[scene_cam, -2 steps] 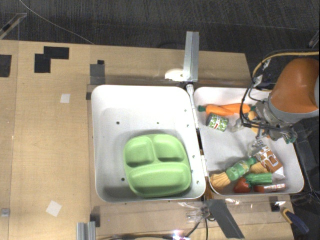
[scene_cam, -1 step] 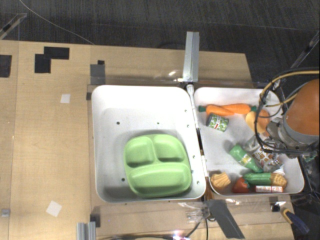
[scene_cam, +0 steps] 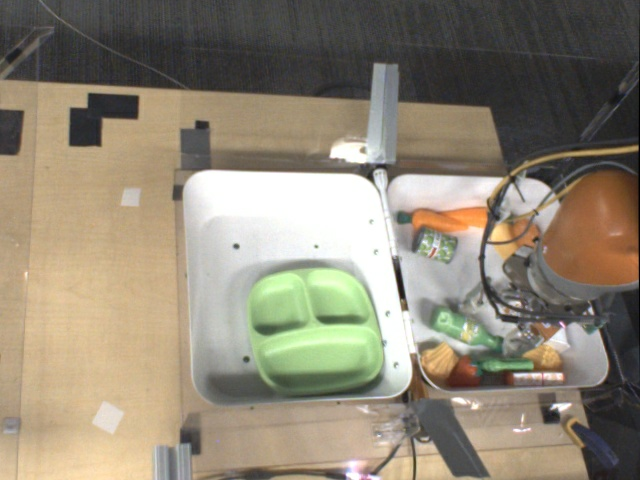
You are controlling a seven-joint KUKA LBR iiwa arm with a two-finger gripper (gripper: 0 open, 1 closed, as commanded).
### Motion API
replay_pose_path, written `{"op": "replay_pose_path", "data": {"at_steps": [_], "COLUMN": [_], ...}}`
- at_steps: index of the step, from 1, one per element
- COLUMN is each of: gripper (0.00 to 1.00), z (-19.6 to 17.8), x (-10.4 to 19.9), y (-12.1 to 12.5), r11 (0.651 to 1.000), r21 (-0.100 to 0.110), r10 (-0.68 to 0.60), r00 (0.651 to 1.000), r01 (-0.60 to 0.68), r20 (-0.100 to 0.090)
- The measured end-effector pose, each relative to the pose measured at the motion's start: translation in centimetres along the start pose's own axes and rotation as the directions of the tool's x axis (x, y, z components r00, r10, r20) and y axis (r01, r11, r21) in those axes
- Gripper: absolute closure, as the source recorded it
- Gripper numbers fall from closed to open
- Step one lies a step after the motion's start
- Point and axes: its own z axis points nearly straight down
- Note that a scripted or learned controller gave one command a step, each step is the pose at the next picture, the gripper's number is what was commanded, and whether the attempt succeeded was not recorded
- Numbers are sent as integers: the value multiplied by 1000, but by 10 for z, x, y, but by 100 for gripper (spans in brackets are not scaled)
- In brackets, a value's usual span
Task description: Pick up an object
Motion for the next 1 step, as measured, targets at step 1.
{"op": "replay_pose_path", "data": {"at_steps": [1], "gripper": [0], "z": [-1], "x": [-45], "y": [30], "r11": [969], "r21": [6], "r10": [-248], "r00": [969], "r01": [248], "r20": [-4]}}
